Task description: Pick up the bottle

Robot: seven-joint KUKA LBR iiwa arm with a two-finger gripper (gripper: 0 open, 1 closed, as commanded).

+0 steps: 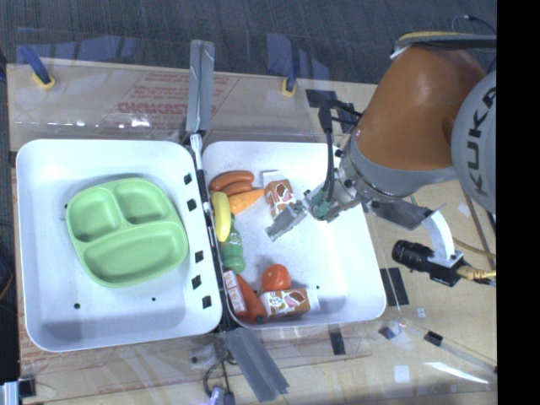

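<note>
- On your left, the left bin [34,226] holds a green divided plate [126,232], lying flat near the middle.
- Between the two bins you see a grey divider strip [199,91] with black clips along the seam.
- In the right bin [354,268], along its left wall, you have two sausages [231,180] at the top, a carrot [245,200] just below them, and a yellow banana [221,216] beside the wall.
- Under the banana sits a green bottle [232,251], close to the left wall and about halfway down the bin.
- Below it you find a red tomato [276,277], a red packet [240,296] and a small printed carton [284,302] near the front wall.
- Another small carton [279,194] lies up near the carrot.
- The gripper [285,220] hangs over the middle of the right bin, well apart from the bottle; you cannot tell how its fingers stand, and nothing is visibly held between them.
- The grey arm with its orange band [413,108] comes in from your right over the wooden surface [439,310].
</note>
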